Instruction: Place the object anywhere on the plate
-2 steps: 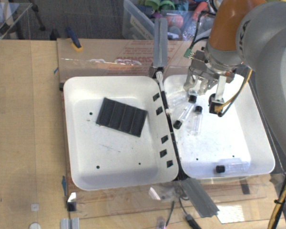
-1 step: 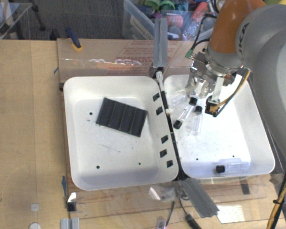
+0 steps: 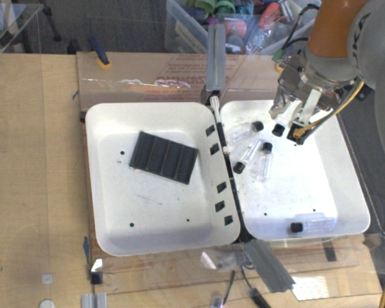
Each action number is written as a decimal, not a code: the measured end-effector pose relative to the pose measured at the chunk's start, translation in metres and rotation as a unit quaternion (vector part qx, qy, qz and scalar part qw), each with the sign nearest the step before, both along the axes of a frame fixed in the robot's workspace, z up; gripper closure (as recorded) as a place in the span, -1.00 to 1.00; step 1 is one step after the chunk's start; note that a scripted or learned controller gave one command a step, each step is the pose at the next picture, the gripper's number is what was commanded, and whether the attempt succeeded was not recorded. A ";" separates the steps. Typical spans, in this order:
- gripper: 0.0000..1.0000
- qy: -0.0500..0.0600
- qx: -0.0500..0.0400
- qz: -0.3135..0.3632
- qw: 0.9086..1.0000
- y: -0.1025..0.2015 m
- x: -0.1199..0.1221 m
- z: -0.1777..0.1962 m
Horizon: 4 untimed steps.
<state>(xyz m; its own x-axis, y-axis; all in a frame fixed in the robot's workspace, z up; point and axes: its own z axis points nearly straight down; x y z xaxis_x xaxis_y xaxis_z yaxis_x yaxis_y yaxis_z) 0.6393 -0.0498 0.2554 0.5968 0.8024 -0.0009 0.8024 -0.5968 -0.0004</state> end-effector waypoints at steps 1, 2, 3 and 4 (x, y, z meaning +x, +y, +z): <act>-1.00 0.000 0.000 0.000 1.000 0.000 0.000 0.000; -1.00 0.002 0.001 0.150 0.989 0.044 -0.030 -0.004; 1.00 0.001 0.002 0.149 0.989 0.043 -0.030 0.005; -1.00 0.002 0.002 0.149 0.989 0.043 -0.030 0.005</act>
